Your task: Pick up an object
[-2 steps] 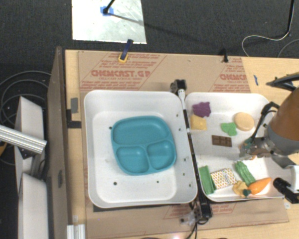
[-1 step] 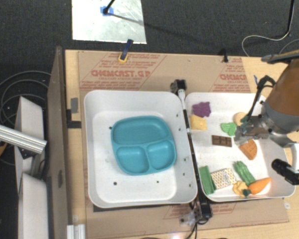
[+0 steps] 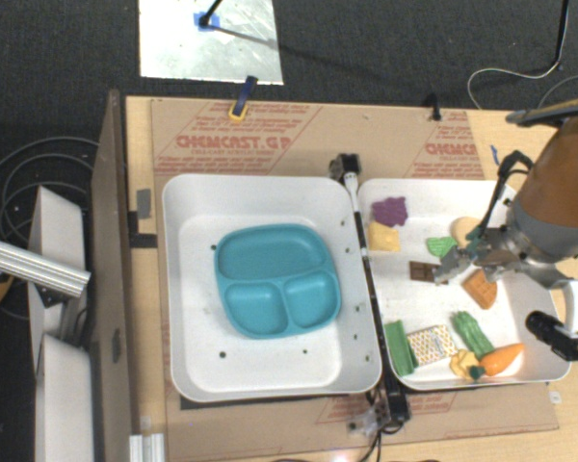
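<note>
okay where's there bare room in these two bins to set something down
Left bin: a bare white margin runs all around the blue divided tray, widest along its left side and top. Right bin: a small bare patch between the yellow piece and the checkered block. Its right half is crowded with toy food under the gripper.

Toy foods (image 3: 445, 287) scattered in the right bin (image 3: 530, 374) — purple, yellow, green, orange.

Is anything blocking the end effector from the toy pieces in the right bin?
Nothing visible does. The end effector hangs low in the right bin, with a brown piece and an orange block right beside it.
</note>
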`<state>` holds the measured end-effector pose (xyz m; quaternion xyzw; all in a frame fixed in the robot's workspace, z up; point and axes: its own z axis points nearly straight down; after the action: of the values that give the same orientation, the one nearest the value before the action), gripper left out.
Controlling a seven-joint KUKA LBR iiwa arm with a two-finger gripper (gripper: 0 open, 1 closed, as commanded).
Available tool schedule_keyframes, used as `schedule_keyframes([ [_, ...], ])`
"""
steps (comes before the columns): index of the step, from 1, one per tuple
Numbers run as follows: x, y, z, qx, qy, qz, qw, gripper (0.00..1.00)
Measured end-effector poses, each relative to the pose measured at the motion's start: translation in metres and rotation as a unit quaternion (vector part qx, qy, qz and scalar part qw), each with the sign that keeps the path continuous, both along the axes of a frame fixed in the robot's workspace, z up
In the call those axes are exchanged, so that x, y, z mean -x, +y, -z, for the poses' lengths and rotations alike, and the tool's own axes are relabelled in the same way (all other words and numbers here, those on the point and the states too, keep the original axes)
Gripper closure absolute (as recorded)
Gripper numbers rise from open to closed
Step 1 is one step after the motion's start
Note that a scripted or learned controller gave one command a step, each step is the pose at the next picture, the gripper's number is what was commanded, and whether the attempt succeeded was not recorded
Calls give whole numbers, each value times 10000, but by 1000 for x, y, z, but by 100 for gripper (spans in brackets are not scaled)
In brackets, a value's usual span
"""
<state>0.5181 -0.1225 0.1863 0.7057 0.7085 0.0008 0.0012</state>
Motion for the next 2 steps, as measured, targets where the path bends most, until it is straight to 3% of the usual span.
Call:
schedule_keyframes([
  [1,-17,-79,95,22,-21,33,10000,0],
  [2,25,-45,102,-10,21,22,10000,0],
])
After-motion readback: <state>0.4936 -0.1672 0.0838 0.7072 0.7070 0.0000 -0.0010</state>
